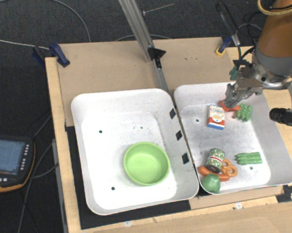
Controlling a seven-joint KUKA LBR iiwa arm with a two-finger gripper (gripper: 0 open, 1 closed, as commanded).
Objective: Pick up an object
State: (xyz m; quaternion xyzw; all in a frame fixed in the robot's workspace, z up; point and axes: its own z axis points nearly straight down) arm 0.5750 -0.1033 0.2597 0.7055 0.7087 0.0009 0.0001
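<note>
My gripper [230, 103] hangs low over the upper part of the right bin [270, 143], its tip down at a small red-orange piece [233, 109]. Just left of it lies a small white, red and blue carton [216, 117]. A green leafy toy [244, 112] lies right beside the tip on its right. Lower in the same bin rest a green bean-like toy [248, 158], a green can [215, 158], an orange pretzel-shaped toy [227, 171] and a green round fruit [211, 184]. The arm hides the fingertips.
The left bin [92, 143] holds a light green bowl [146, 163]. A metal pole [138, 28] rises at the back between the bins. A teach pendant [7, 158] lies off the bench at the left. Blue clamps [59, 55] grip the bench's back corners.
</note>
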